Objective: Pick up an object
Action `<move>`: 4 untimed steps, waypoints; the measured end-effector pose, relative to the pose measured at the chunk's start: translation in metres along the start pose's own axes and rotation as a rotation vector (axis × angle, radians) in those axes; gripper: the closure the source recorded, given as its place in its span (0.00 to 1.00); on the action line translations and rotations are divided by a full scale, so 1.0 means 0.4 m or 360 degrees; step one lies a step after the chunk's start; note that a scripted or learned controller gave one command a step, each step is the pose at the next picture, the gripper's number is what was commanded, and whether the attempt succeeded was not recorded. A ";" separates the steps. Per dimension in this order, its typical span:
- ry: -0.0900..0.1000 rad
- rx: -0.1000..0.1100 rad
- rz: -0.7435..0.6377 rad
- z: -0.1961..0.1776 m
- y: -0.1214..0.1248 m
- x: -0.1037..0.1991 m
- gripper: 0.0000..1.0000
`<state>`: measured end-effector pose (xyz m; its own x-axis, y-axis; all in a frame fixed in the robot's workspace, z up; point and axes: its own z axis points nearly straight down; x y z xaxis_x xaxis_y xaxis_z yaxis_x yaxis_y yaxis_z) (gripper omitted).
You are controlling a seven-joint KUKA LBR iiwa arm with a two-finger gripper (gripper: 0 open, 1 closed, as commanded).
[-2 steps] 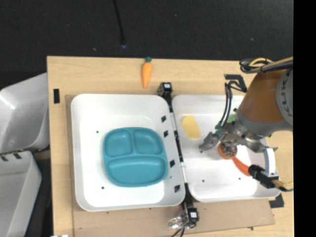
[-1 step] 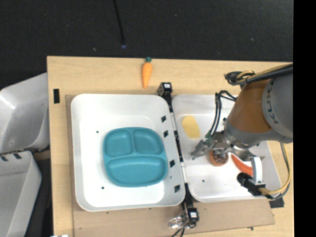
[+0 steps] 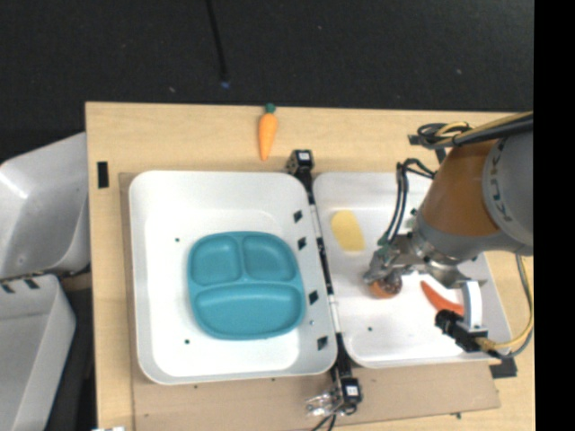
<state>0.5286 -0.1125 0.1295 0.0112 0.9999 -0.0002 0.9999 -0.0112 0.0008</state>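
My gripper [image 3: 384, 277] is down in the right bin [image 3: 395, 344], reaching in from the right under the orange wrist band. Its tip sits on a small reddish-brown object [image 3: 386, 287] on the bin floor. A pale yellow piece [image 3: 348, 230] lies up and to the left of the gripper, apart from it. A red-orange piece [image 3: 442, 298] lies just right of the gripper, partly under the arm.
The left bin [image 3: 162, 348] holds a blue divided plate [image 3: 244, 284]. A toy carrot [image 3: 267, 133] lies on the wooden bench behind the bins. Black clips [image 3: 300, 161] mark the seam between the bins. Cables hang beside the arm at the right.
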 end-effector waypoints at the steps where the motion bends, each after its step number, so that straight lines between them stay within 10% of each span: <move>1: -0.0002 -0.0008 -0.0004 -0.109 -0.002 -0.009 1.00; 4: 0.0001 -0.0004 -0.0028 -0.298 0.141 0.198 1.00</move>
<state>0.5859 -0.0339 0.2486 -0.0064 1.0000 0.0004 1.0000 0.0064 0.0035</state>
